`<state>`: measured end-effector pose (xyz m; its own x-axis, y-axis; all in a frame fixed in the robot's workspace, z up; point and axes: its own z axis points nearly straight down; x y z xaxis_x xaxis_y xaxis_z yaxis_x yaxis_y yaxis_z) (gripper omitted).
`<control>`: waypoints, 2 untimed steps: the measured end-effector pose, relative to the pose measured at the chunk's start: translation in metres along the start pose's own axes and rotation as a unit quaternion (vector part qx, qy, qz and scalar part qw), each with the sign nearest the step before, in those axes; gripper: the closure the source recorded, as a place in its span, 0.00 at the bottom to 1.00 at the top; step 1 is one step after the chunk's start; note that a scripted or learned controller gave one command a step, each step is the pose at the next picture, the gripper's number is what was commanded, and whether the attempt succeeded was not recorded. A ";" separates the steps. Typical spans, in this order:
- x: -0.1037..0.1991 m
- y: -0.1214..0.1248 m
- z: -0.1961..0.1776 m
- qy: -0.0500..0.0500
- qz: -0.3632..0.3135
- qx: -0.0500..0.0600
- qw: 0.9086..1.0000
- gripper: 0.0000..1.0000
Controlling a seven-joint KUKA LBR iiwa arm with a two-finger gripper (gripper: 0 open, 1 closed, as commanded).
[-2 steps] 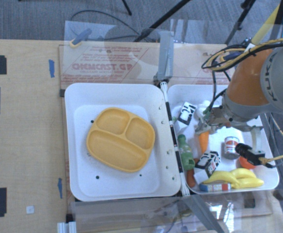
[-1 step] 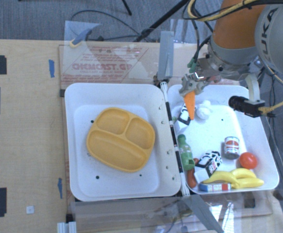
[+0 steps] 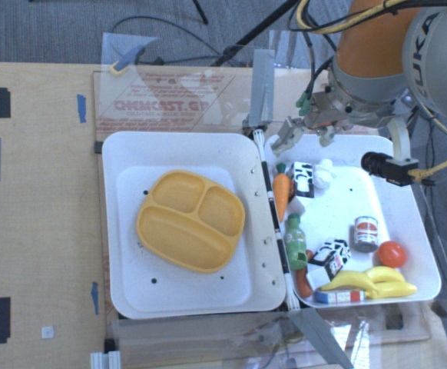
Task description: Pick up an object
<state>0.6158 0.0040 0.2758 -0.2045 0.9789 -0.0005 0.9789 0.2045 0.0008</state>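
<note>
A: How many things lie below the pincer (image 3: 306, 131)?
B: One carrot (image 3: 282, 194), one can (image 3: 366, 233), two bananas (image 3: 373, 281).
A: The pincer?
B: Spread, empty, above the smooth tapered carrot.

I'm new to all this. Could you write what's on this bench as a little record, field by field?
Left bin: holds a yellow divided tray, three compartments
Right bin: holds the small toys
Along its left wall: carrot, green bottle
Middle: can, two black-and-white toys
Near front edge: bananas, orange ball
Gripper: above the right bin's far corner, nothing seen in it
Arm: grey with orange band, reaching in from the right
</note>
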 end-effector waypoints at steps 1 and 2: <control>-0.103 -0.003 0.110 0.000 0.044 0.002 0.999 0.00; -0.104 -0.016 0.159 -0.004 0.009 -0.015 1.000 0.00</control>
<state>0.6212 -0.1013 0.1167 -0.1871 0.9823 -0.0082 0.9818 0.1873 0.0310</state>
